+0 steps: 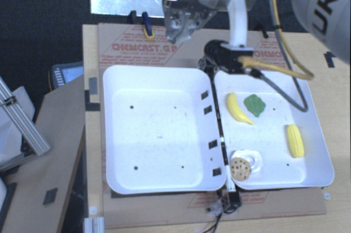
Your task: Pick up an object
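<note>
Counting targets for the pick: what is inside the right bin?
Right bin holds banana, green leaf, corn cob, cookie overlapping a white ring.

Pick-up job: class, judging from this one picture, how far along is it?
Nothing looks picked yet. The banana, green leaf, corn cob and cookie all lie in the right bin. The end effector hangs beyond the bins' far edge. Approach, grasp and lift remain.

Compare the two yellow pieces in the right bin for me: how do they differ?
The banana is smooth, curved and tapered, lying near the bin's divider beside the green leaf. The corn cob is straight, blunt-ended and thicker, lying alone nearer the outer wall. Both are yellow and rest flat on the right bin floor.
</note>
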`<move>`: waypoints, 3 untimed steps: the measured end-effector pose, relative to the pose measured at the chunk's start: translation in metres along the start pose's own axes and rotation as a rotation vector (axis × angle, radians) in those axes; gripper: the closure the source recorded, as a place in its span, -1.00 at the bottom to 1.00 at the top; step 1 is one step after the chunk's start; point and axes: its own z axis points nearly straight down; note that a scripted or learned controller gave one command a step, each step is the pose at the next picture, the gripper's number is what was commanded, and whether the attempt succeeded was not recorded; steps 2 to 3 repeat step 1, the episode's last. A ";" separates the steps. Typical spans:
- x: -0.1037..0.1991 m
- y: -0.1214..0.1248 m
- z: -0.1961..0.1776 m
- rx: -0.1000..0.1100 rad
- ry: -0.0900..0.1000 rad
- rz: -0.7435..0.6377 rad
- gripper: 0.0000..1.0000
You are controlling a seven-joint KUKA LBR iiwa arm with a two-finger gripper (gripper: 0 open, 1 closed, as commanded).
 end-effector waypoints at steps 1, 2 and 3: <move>-0.001 -0.010 0.032 0.004 -0.002 0.000 1.00; -0.001 -0.010 0.032 0.004 -0.002 0.000 1.00; -0.001 -0.010 0.032 0.004 -0.002 0.000 1.00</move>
